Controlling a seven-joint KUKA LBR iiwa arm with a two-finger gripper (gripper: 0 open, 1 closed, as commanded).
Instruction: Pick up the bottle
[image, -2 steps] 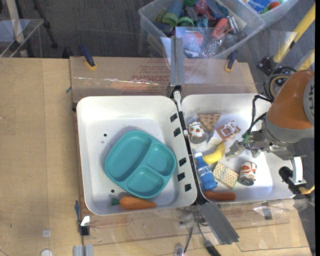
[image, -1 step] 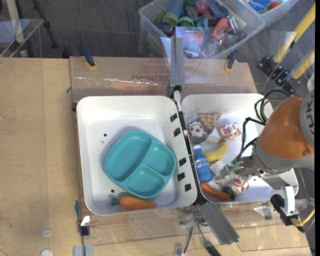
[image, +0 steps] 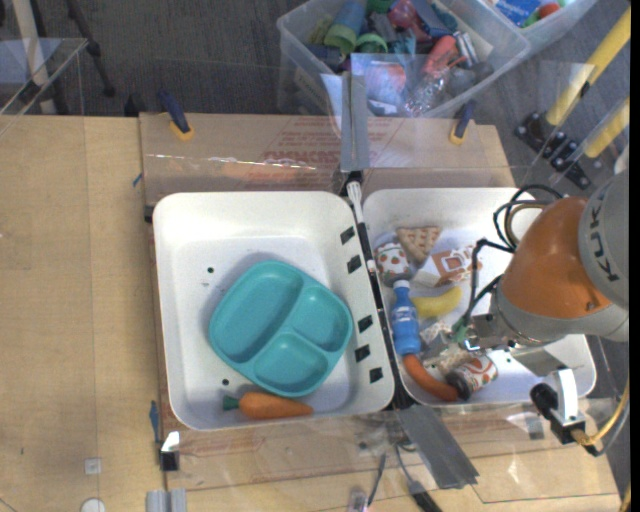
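My gripper (image: 462, 345) sits low in the right bin (image: 560, 205), toward its near edge, among a cluster of small toys. Clutter and my own wrist hide its tips, so I cannot tell whether it is released or clenched, and I see nothing clearly held in it.

The bottle (image: 404, 320) lies at about nine o'clock from my gripper, near it but apart. It is a small blue bottle with a white cap, lying flat on the bin floor. Its long axis runs from twelve to six o'clock, cap toward twelve, just beside the divider (image: 362, 290) between the two bins. A yellow banana (image: 437, 302) lies between the bottle and my wrist, at roughly ten o'clock from the gripper. An orange carrot (image: 428, 380) lies at about seven o'clock, just below the bottle's base.

My arm (image: 560, 275) enters from three o'clock, its orange band over the right half of the bin, wrist bent downward. I judge the coming move needs a short shift toward nine o'clock, closing across the bottle's narrow width.

Farther off, the left bin (image: 190, 225) holds a teal divided plate (image: 281, 327).
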